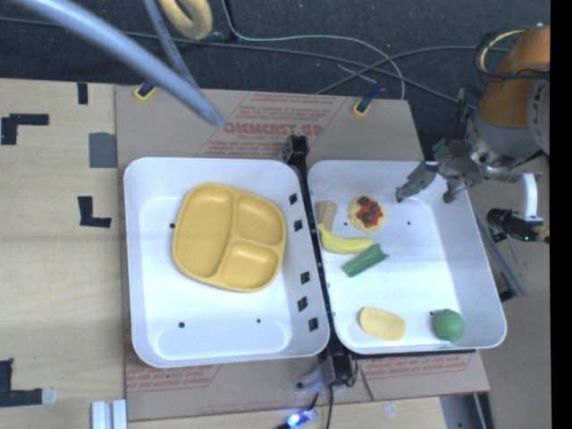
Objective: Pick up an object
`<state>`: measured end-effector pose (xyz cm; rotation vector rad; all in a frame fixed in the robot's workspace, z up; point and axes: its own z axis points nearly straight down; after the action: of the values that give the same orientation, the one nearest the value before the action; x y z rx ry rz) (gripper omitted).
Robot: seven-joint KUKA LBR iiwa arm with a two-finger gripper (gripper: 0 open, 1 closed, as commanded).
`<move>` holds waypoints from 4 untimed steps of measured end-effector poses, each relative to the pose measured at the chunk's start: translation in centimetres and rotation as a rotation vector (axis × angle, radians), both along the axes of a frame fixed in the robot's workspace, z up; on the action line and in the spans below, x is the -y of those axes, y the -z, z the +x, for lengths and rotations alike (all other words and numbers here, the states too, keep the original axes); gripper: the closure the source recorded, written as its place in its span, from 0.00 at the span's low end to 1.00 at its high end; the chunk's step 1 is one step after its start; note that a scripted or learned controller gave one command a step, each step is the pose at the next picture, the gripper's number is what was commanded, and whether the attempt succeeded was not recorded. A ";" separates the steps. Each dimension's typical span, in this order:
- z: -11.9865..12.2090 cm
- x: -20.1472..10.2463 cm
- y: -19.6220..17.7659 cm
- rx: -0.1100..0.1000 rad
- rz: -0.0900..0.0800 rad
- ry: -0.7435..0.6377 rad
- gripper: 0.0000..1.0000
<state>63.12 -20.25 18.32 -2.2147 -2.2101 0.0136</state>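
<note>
The right bin (465, 266) holds small toy foods. A round pastry with red topping (367, 213) lies near its back, beside a tan cone-shaped piece (326, 213). A yellow banana (342, 242) and a green pod (364, 260) lie in the middle. A yellow lemon-like piece (382, 323) and a green lime (448, 324) sit near the front. My gripper (431, 183) hangs open above the bin's back right part, its two fingers spread apart with nothing between them, to the right of the pastry.
The left bin (143, 266) bears a yellow divided plate (229, 236). A black clip strip (308, 266) runs between the bins. Cables (375, 65) cross the dark bench behind, and a grey tube (116, 38) slants over the back left.
</note>
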 end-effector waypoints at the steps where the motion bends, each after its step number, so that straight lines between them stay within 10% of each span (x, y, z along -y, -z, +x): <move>1: 0.4 0.0 -0.8 0.014 -0.003 -0.003 0.00; 3: -0.2 -0.5 9.7 0.018 -0.006 -0.003 0.00; 4: 0.1 -1.0 8.1 0.017 0.004 -0.010 1.00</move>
<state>63.24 -19.24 10.18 -2.2099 -2.2281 -0.0091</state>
